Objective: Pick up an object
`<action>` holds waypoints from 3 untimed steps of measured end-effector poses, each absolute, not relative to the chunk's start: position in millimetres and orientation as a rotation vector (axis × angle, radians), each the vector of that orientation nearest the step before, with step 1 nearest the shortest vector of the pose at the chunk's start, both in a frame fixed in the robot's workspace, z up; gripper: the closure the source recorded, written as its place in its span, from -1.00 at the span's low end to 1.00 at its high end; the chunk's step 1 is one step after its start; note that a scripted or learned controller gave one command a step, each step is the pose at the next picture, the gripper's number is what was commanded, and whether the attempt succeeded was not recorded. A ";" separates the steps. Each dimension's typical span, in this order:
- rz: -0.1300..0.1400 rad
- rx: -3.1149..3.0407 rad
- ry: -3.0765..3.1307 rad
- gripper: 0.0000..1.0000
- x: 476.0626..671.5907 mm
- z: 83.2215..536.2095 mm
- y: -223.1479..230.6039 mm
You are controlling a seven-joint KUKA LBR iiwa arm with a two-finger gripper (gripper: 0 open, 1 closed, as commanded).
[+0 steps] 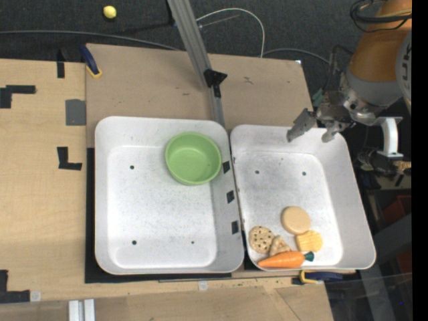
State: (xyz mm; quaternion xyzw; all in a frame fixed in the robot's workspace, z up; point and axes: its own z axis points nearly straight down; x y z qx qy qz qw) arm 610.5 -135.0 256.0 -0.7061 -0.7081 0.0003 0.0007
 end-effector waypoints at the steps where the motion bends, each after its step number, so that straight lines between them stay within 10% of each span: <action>1: 0.001 -2.217 -2.223 -1.00 610.5 256.0 -135.0; 3: 0.007 -2.217 -2.220 -1.00 602.9 147.7 -132.8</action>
